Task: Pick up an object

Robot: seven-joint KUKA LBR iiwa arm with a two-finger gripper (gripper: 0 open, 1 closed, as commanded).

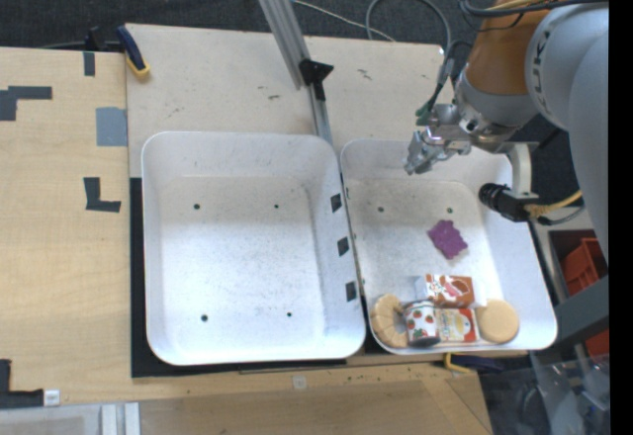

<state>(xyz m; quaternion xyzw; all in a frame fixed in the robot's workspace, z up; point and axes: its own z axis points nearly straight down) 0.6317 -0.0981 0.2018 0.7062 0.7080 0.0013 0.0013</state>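
Nearest the camera, along the front wall of the right bin [542, 270], a small cluster of things lies packed together. A round tan cookie-like piece [388, 318] sits at the left end, touching a small white packet with red spots [422, 323]. Just behind that packet is a red-and-white packet [450, 290], and to its right a flat wrapper in pale and orange tones [456, 325] runs up against a second round tan disc [497, 320] near the bin's front right corner.

A little farther back, alone on the bin floor and apart from the cluster, lies a purple block [448, 238]. It is small, roughly square, tilted, and has a slightly rough, matte surface.

The left bin [158, 255] sits beside the right one, their walls touching along the middle, with black tabs showing at the seam. Both rest on the pale desk [218, 82].

Farther still, over the back left part of the right bin, hangs the pincer [419, 159], well apart from the purple block and from the cluster. Whether its fingers stand apart or together I cannot tell; nothing is seen between them. Behind it rise the orange band [514, 28] and the grey arm [584, 67], coming in from the right. A slanted metal pole [282, 13] crosses the desk at the back.
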